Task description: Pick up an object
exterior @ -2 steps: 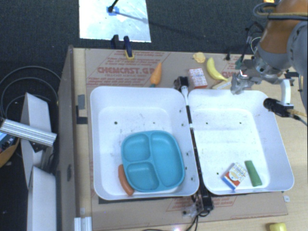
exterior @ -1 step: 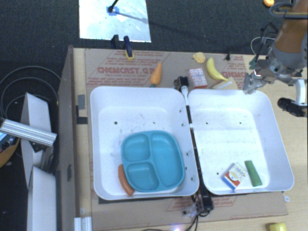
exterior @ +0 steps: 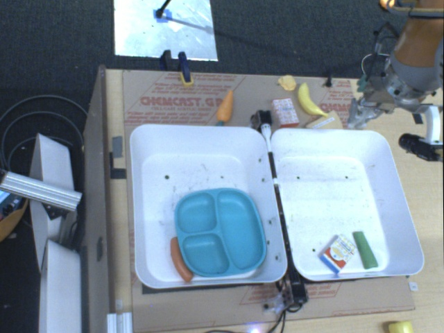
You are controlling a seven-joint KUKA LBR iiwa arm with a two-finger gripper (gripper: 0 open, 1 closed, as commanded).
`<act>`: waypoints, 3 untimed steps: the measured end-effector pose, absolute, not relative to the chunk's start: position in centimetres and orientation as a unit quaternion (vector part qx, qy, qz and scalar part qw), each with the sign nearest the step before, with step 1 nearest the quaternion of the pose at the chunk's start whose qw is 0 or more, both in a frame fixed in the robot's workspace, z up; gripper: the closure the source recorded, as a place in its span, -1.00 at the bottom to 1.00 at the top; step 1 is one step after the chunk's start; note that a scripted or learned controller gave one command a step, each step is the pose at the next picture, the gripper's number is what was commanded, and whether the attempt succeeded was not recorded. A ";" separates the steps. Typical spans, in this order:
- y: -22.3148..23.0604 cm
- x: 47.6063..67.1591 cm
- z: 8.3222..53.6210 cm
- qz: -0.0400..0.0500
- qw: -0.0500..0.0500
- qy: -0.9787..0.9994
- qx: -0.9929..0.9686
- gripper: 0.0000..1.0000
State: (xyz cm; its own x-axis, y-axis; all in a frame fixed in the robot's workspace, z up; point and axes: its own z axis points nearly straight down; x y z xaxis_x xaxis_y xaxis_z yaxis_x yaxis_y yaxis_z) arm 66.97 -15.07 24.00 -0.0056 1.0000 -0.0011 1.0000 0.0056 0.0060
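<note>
Nothing is being carried yet, so the pick appears to be at its very start. The arm [exterior: 416, 44] is hanging over the worktop's [exterior: 388, 311] far right corner, and its tool [exterior: 362, 113] is sitting just outside the far rim of the right bin [exterior: 399, 186], above bare cardboard. The view there is small and dark, so I cannot tell whether the tool is apart or together; nothing is showing between its tips.

Candidates for the pick are lying well away from it. In the right bin, a green block [exterior: 365, 249] and a small printed box [exterior: 337, 252] are resting side by side near the near right corner. In the left bin [exterior: 149, 186], a blue divided plate [exterior: 220, 232] is taking up the near half, with a hot dog [exterior: 180, 258] lying against the plate's near left edge.

Outside the bins, along the worktop's far edge, a banana [exterior: 309, 100], a small patterned box [exterior: 285, 112] and a carrot [exterior: 225, 106] are lying on the cardboard; the banana is the nearest of these to the tool.

What is left, by my judgement, is everything: choosing one item, travelling over it, descending, closing on it and lifting it clear.
</note>
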 end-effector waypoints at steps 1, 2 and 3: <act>-19.0 66.8 19.0 -0.001 0.000 0.706 0.708 1.00; -18.8 67.0 20.5 0.001 0.004 0.709 0.705 1.00; -13.1 66.9 18.5 0.001 0.000 0.710 0.704 1.00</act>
State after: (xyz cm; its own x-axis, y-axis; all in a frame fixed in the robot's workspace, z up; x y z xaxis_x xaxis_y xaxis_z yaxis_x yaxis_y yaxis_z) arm 66.93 -13.06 18.52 -0.0082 1.0000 0.0014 1.0000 0.0082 0.0013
